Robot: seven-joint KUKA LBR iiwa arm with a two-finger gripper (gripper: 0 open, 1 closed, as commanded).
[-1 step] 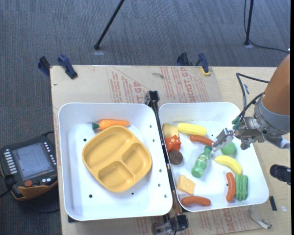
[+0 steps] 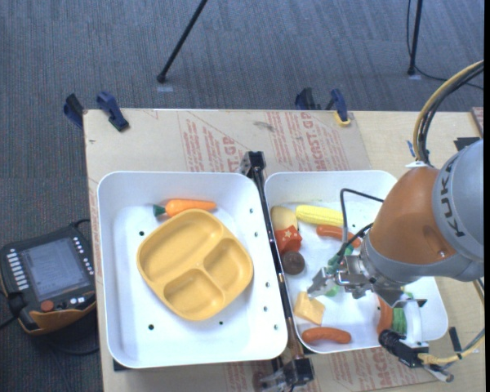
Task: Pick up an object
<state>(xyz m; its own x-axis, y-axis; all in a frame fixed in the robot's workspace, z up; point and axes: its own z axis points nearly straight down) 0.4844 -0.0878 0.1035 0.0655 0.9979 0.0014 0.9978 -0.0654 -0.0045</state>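
Bright, even overhead light; soft shadows, sharp focus.

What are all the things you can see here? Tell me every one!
Bins: 2, white, side by side on the bench.
Divided plate: 1, yellow, in the left bin.
Carrot: 1, orange with green top, left bin, beside the plate's far edge.
Corn: 1, yellow, right bin, far side.
Red block: 1, red, right bin.
Brown round piece: 1, brown, below the red block.
Cheese wedge: 1, pale yellow, right bin, near side.
Sausage: 1, orange-red, right bin, near edge.
Clamps: several, blue, bench's far edge.
Control pendant: 1, grey and orange, left on the floor.
Arm: 1, grey and orange, over the right bin.
Gripper: 1, metal, low over the right bin.
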